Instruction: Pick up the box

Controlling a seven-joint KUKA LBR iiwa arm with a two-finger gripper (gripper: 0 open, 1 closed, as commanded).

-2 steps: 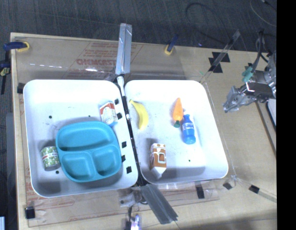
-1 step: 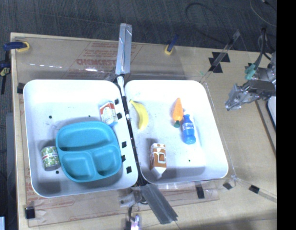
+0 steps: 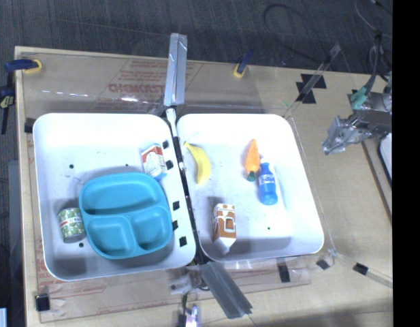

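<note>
Far left of the gripper (image 3: 342,138), whose state cannot be told, the box (image 3: 224,225) is being left untouched; the banana (image 3: 198,162) nearby risks being grabbed instead.

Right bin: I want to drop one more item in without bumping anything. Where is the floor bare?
In the right bin, bare floor lies along the top wall above the banana and carrot, and in the lower right corner past the blue bottle. A narrower gap separates banana and carrot. It is crowded near the divider, where banana and box sit.
</note>
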